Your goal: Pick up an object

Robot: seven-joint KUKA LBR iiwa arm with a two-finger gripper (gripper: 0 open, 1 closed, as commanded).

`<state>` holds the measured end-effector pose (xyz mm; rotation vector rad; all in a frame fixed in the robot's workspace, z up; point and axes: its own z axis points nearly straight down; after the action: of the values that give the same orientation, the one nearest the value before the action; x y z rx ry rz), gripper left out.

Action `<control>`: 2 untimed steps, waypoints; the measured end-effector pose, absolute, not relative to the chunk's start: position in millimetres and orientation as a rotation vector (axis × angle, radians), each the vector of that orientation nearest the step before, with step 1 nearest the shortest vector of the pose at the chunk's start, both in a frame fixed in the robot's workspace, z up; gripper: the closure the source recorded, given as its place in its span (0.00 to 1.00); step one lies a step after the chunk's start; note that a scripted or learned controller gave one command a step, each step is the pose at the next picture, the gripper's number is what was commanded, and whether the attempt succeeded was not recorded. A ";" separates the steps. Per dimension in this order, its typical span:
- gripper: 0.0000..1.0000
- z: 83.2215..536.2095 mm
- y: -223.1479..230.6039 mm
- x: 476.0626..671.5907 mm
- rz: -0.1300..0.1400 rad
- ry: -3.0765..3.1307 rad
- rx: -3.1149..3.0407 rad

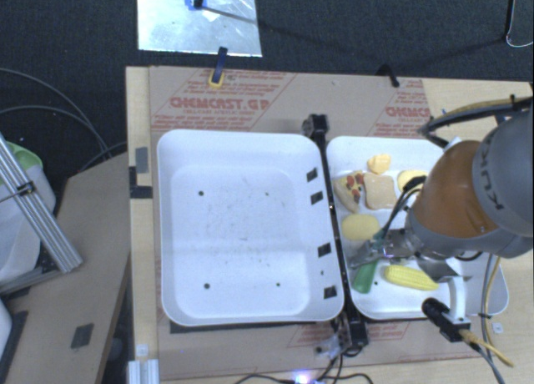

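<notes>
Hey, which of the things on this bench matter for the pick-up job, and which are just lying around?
For the job:
- grey arm's pincer
- yellow toy corn cob
- green toy vegetable
- round yellow toy fruit
- tan toy bread slice
- toy pizza slice
- right white bin

Lying about:
- left white bin
- shiny metal sheet
- yellow and blue clamp

One fixed camera, high above the bench (275, 90), looking down at a slant (moderately far); both white bins (242, 149) in frame, arm (467, 199) entering from right.
</notes>
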<state>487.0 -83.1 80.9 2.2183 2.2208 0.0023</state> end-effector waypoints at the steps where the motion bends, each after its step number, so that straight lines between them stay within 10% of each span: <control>1: 1.00 95.5 -84.0 488.0 0.004 2.219 2.218; 2: 1.00 190.1 -19.7 541.5 0.018 2.230 2.201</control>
<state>541.5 -19.7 190.1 2.2008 2.2299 0.0182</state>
